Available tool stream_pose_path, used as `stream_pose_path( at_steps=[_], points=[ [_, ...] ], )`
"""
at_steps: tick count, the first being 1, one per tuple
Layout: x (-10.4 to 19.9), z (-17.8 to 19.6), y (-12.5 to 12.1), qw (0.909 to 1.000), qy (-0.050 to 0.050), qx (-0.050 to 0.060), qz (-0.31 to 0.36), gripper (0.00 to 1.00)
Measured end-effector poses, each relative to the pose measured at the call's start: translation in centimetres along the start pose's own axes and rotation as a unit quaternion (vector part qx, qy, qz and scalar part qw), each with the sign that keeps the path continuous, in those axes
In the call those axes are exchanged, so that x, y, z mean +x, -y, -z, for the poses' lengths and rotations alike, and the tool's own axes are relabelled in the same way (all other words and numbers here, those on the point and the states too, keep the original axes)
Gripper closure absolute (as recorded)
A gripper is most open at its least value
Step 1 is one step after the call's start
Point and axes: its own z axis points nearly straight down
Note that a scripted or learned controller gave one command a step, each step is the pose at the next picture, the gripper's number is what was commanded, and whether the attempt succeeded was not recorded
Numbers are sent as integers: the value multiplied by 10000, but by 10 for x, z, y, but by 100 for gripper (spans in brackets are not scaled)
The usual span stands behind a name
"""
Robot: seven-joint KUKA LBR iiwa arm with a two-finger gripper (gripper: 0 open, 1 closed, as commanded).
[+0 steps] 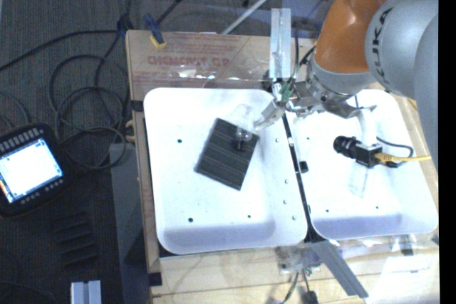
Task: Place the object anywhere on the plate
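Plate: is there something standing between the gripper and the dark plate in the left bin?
Nothing visible does. The gripper hangs directly over the upper right part of the plate in the left bin. Whether the small dark shape at its tip is the object, I cannot tell.

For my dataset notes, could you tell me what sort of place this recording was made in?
Most likely a robotics lab or test cell: a KUKA arm reaches over two white bins on a wooden bench, loose cables trail over grey carpet, and a handheld control pendant lies lit on the floor.
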Motion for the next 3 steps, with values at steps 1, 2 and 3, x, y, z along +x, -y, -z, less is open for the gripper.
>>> stream_pose_path(
  at_steps=[1, 2, 3],
  points=[
    [60, 31, 19, 9999, -3, 8, -111, 0],
    [5, 20, 20, 9999, 9, 3, 129, 0],
    [-29, 0, 12, 10000, 6, 4, -41, 0]
  ],
)
